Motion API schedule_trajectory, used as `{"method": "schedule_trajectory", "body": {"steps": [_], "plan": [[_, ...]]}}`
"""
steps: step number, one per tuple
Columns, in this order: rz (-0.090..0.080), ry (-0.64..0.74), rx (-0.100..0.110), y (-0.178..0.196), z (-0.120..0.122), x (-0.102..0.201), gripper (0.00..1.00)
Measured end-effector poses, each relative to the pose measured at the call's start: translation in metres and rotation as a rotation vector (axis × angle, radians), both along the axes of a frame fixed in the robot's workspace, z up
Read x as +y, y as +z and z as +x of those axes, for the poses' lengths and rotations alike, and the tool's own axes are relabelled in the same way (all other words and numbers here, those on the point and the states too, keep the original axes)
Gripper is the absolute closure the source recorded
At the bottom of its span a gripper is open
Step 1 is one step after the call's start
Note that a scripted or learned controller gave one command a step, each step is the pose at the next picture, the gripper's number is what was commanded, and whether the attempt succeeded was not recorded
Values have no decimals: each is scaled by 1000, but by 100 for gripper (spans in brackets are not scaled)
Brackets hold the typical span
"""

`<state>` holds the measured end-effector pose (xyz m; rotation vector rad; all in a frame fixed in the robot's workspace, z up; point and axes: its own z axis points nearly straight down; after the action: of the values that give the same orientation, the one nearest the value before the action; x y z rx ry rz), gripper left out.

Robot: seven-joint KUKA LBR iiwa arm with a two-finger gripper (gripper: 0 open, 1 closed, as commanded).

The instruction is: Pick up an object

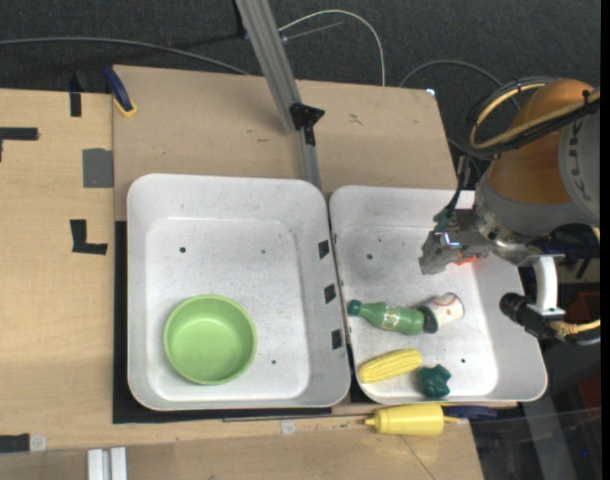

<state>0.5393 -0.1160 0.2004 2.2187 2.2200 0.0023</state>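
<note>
Tool (437,252) hung over right bin (385,213), just above green bottle (390,317); grip state could not be told. Corn cob (389,365) below bottle. Judgement: centre over bottle's body, descend straight, close across narrow width.

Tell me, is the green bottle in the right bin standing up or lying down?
Lying down. The green bottle rests on its side on the right bin floor, neck pointing left, base against a white object.
</note>
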Motion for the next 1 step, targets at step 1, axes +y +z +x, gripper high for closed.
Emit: {"method": "schedule_trajectory", "body": {"steps": [1], "plan": [[0, 1, 0, 53, 1, 0, 100]]}}
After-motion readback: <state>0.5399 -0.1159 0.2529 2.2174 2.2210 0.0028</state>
